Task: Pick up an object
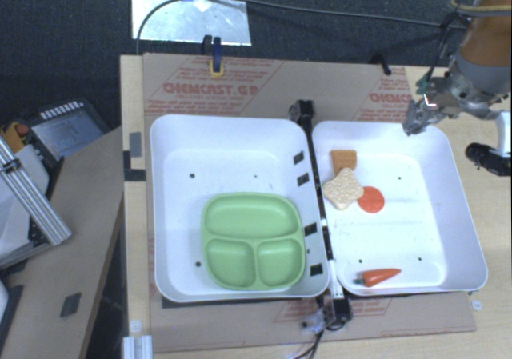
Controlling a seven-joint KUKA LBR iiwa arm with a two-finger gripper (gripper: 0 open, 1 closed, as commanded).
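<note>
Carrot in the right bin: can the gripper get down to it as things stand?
Probably yes. The carrot lies alone near the right bin's front wall, nothing on or against it. The gripper hangs over the far rim. That wall may crowd the fingers.

Two bins sit side by side on the bench [240,77], their inner walls touching. The left bin [176,149] holds a divided tray [253,239] in its near half, toward the inner wall. The right bin [448,213] holds four things. A block [344,160] lies at the far left; just before it lies a cracker [343,189], and a disc [371,201] touches the cracker's right edge. A carrot [378,276] lies well apart from these, by the near wall. The claw [416,121] hangs over the right bin's far right corner, the arm [484,45] behind it to the right.
</note>
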